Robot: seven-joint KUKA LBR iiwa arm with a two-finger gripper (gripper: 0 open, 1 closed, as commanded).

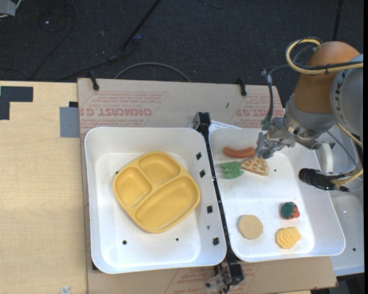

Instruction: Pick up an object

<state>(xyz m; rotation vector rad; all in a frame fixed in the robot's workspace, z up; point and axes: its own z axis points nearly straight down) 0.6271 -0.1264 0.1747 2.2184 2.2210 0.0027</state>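
My gripper [265,149] hangs low over the back of the right bin [322,192], its tip just above a tan waffle-like wedge [256,166]. A red-orange sausage [238,152] lies just to its left, and a green leafy piece [231,170] sits beside the wedge. Toward the front of the same bin lie a round tan cookie [251,227], a yellow ridged piece [288,237] and a small red and green berry-like toy [289,211]. I see nothing lifted off the bin floor.
The left bin [104,164] holds a yellow divided plate [156,190]. A black divider [210,182] runs between the bins. The arm's orange band [322,72] and a black cable [322,179] stand over the right bin's back right side.
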